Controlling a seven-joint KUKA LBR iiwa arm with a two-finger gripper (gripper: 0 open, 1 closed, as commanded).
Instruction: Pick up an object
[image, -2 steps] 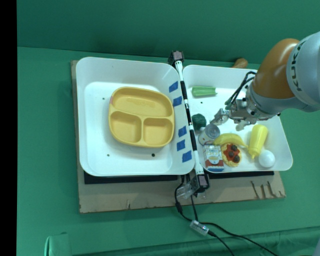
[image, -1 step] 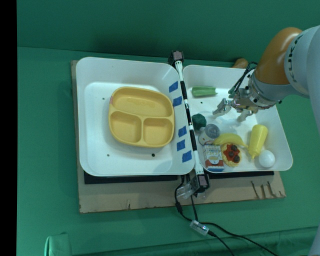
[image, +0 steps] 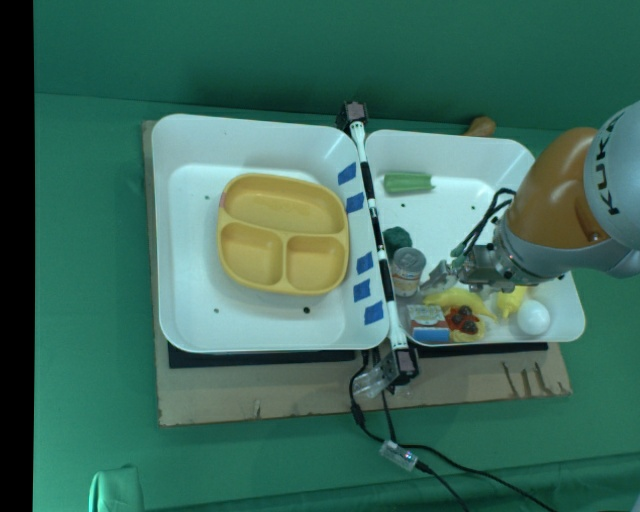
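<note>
Well, bins: two white ones side by side on the bench (image: 100, 250); left bin (image: 190, 300), right bin (image: 470, 165), their inner rims touching along a taped divider.
Tape: four blue patches (image: 347, 174) down the left bin's inner rim.
Left bin: one yellow tray (image: 283, 233) with three compartments, lying near the middle.
Right bin, far end: one green pepper (image: 407, 183), apart from the rest.
Right bin, middle: one dark green lump (image: 397, 238), and just below it one small can (image: 408, 270) standing upright near the divider.
Right bin, near end: a cluster of a small packet (image: 427, 316), a yellow piece with red and dark spots (image: 462, 320), one yellow toy (image: 510, 301) and one white egg (image: 532, 318), all close together.
Arm: one, grey with an orange band (image: 560, 195), reaching in over the right bin.
Claw (image: 447, 279): low over the cluster, just right of the can; I cannot tell whether its fingers are apart or together, and nothing is plainly between them.
Outside: one brown knob (image: 480, 126) behind the right bin; cables (image: 420, 465) trailing off the cardboard in front.
</note>
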